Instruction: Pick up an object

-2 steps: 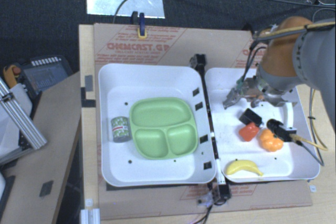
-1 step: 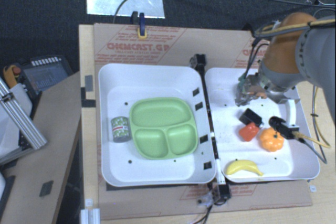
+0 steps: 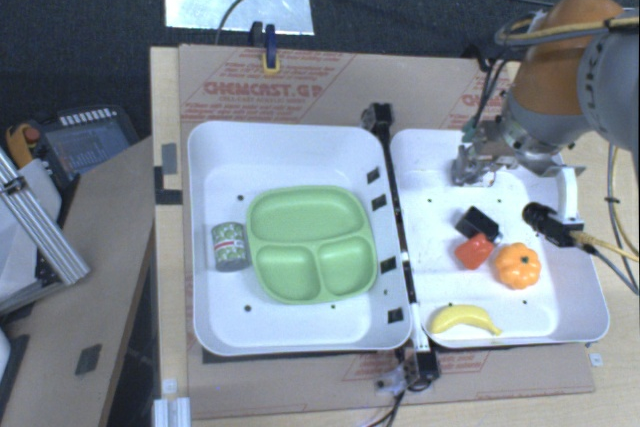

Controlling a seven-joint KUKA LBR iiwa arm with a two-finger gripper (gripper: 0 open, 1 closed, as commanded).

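Lying nearest the lens, a yellow banana (image 3: pixel 463 319) is resting at the front edge of the right bin (image 3: pixel 580 313), well below the hand (image 3: pixel 474 168). That hand is hovering over the bin's back wall, gripping nothing visible; whether its fingers are apart or together cannot be told. Just below it, a black block (image 3: pixel 479 220) is leaning on a red-orange object (image 3: pixel 474 252), with an orange pumpkin (image 3: pixel 517 266) beside them. Far to its left, a green divided plate (image 3: pixel 310 243) and a small can (image 3: pixel 229 246) are sitting in the left bin (image 3: pixel 212 150).
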